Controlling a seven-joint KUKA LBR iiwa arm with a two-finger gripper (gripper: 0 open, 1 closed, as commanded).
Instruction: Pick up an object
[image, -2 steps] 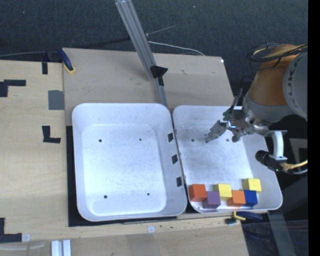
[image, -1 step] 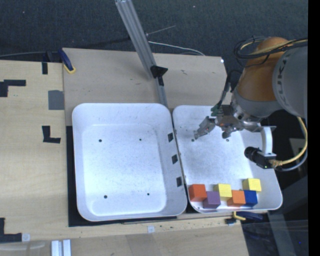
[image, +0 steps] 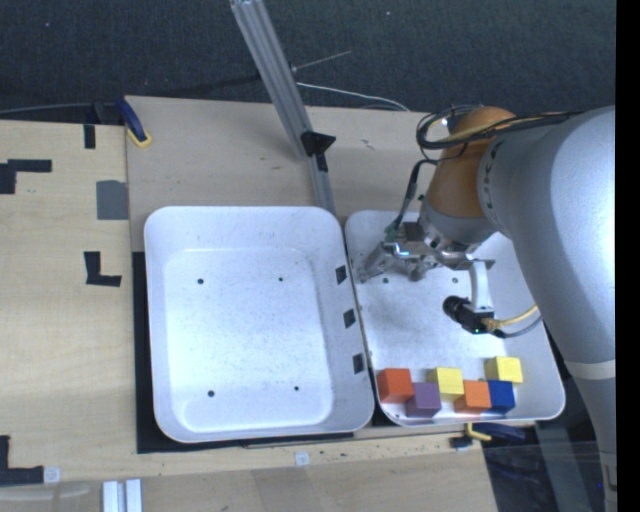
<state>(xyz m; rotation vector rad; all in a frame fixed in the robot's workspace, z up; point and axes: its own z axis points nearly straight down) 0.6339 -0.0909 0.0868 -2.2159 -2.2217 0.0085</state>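
wooden bench (image: 230, 150) bears two white bins; the right bin (image: 395, 330) holds coloured blocks (image: 450, 388) clustered along its near edge. the gripper (image: 405, 255) hangs over that bin's far end, well apart from them; whether it is clenched or released, i cannot tell.

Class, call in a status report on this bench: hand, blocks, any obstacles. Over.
Hand low over right bin's far end, nothing seen in it. Coloured blocks clustered along near wall, untouched. Nothing lying between hand and blocks.
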